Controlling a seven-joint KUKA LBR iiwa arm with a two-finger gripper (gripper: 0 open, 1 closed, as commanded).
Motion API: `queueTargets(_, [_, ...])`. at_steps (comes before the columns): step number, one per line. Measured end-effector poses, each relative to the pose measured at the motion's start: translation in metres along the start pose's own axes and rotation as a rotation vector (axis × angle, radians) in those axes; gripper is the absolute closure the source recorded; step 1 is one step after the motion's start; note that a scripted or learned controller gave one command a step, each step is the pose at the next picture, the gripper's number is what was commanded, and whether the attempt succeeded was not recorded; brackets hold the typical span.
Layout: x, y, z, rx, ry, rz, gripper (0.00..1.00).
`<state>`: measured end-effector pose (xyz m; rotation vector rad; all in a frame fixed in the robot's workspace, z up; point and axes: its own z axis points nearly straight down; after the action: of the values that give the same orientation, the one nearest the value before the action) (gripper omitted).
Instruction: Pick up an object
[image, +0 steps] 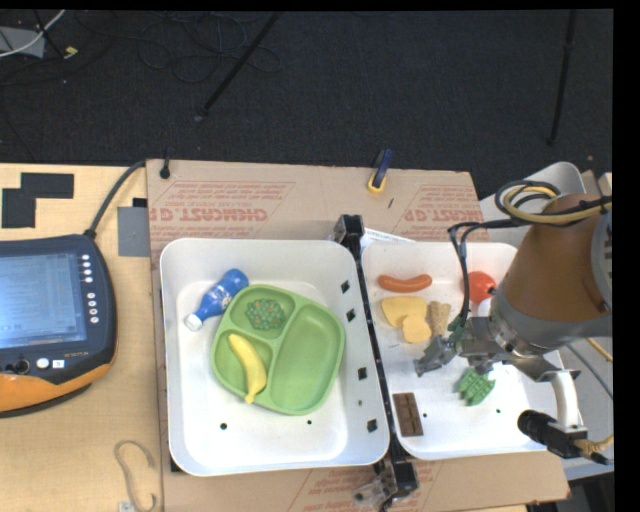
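The bench carries 2 white bins side by side. The left bin (200, 420) holds a green divided plate (290, 365) with a banana (247, 366) in one section and a blue bottle (218, 295) just beside it. The right bin (440, 440) holds a sausage (404, 283), a yellow cheese piece (403, 314), a brown block (407, 414), a green toy (477, 385) and a red item (481, 286) partly hidden by the arm. The gripper (437, 356) hangs low over the right bin near the cheese piece; whether the claw is released or clenched cannot be determined.
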<state>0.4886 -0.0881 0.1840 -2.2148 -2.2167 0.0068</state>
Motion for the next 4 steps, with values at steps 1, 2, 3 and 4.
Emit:
queueTargets(1, [0.005,0.002,0.064,0.002,0.000,0.000,0.00])
queueTargets(2, [0.005,0.002,0.097,-0.006,-0.003,0.002,0.00])
queueTargets(3, [0.004,0.002,0.086,-0.004,-0.001,0.009,1.00])
queueTargets(4, [0.006,0.003,0.044,-0.008,-0.002,0.001,1.00])
